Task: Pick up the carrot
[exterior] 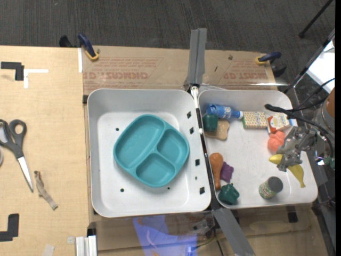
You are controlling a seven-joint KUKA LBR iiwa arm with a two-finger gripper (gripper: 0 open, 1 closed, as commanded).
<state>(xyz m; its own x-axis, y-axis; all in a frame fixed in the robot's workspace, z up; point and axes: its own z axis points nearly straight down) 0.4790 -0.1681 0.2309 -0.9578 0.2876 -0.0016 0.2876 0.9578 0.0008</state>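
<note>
The carrot (216, 167) lies in the right bin (250, 97), hard against that bin's left wall, roughly halfway down it. Its fat orange end points toward the far side and it narrows toward the near side, so its long axis runs almost parallel to the wall. A small purple toy (227, 172) touches its right flank, and a dark green pepper-like piece (229, 194) sits just past its thin tip, toward the near corner.

The gripper (292, 154) hangs over the opposite side of the same bin, so the carrot lies well apart from it, straight across the bin floor toward the dividing wall. It sits above a yellow banana-shaped toy (294, 169) and just beside an orange lump (276, 140); whether the fingers are open or closed I cannot tell, the metalwork being too tangled with those toys. Nothing is clearly gripped.

My judgement is that the reach must cross the bin, and a grip across the carrot's narrow width is crowded by the wall on one side and the purple toy on the other.

Farther from the carrot, a can (271, 188) stands near the bin's front edge. The left bin (101, 143) holds a teal divided plate (152, 150). Scissors (16, 145) rest on the wooden tabletop (42, 105) beyond it
</note>
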